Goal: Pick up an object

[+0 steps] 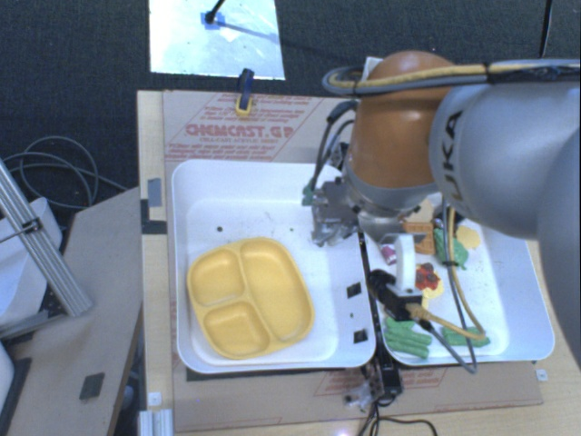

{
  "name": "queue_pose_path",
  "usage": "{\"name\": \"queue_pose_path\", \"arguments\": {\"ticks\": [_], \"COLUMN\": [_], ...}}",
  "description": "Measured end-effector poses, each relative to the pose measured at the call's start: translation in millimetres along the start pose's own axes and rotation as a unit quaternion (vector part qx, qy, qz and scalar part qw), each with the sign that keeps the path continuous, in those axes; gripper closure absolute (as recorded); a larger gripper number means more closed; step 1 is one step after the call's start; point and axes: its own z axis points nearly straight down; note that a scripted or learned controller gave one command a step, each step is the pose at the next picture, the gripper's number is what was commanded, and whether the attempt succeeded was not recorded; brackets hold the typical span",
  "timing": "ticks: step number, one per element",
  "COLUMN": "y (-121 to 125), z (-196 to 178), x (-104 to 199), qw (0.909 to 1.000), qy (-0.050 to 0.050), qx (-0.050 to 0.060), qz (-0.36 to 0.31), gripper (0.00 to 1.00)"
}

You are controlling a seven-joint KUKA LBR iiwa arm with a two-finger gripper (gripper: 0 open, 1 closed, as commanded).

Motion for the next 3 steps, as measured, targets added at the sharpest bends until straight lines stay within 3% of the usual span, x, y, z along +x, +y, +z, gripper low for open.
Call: {"name": "queue_pose_path", "arguments": {"ticks": [1,2,3], "y": [-44.3,7.7,-26.3], "z": [126.8,-18.1,-21.3], "x": [76.5,90.3,12.1], "qw": [1.0,1.0,1.0], "qy": [0.0,0.003,-0.001], "qx": [0.005,-0.009,0.0], "qz": [-0.002,0.001,0.006], "gripper": [1.0,1.0,1.0]}}
